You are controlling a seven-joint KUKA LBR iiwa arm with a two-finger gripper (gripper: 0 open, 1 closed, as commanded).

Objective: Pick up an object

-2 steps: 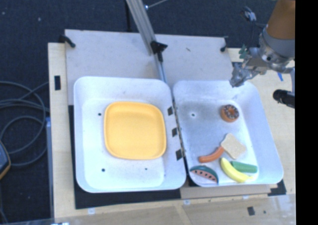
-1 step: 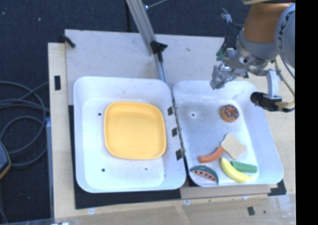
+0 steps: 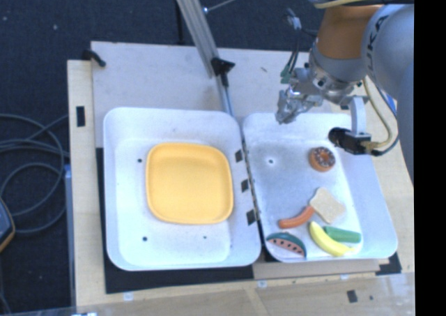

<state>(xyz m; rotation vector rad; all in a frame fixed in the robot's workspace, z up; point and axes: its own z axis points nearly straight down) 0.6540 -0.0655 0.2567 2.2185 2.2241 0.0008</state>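
Six toy foods lie in the right bin (image 3: 268, 168), nearest the brown cookie (image 3: 322, 159). The pincer (image 3: 287, 114) hovers at the bin's far rim, grasping nothing; its gap can't be told. Next: descend onto one.

The arm (image 3: 390, 25) is smooth grey with a rounded orange band above the wrist. Thin pale cables loop over the orange section. The tool (image 3: 287, 114) is small, metallic grey, with a black fitting beside it.
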